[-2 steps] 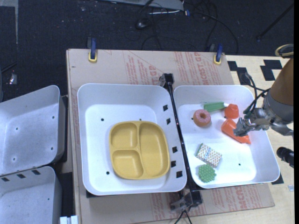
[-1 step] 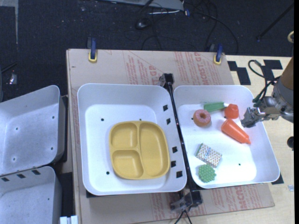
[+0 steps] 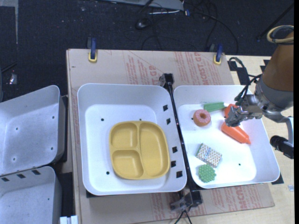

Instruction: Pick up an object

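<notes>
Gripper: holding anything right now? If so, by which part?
Cannot be told. The gripper sits low in the right bin, right over the upper end of the carrot, but no object is clearly seen in its grasp.

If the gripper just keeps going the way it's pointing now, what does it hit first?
Most likely the orange carrot: the gripper points down into the right bin just above the carrot's upper end. Height is hard to judge, so it may meet the bin floor beside it.

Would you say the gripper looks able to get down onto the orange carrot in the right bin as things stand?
Probably yes. The gripper hangs right at the carrot's upper end, and nothing lies on top of it. The green piece and the doughnut sit apart to its left.
</notes>
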{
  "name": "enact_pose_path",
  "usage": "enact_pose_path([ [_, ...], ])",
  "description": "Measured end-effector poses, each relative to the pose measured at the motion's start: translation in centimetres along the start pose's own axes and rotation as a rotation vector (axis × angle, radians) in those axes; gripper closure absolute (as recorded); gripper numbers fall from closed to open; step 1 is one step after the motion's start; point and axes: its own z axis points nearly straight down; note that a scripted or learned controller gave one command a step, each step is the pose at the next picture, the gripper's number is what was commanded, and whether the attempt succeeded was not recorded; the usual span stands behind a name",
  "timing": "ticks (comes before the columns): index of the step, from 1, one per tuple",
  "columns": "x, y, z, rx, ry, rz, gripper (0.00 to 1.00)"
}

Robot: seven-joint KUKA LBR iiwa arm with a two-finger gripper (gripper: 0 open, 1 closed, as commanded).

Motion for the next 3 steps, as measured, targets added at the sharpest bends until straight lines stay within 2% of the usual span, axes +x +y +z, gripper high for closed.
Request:
enact_pose_path([
  [1, 5.5, 0.1, 1.2, 0.003, 0.0, -0.001, 1.0],
  [3, 15.0, 0.2, 0.4, 0.002, 0.0, 0.0, 1.0],
])
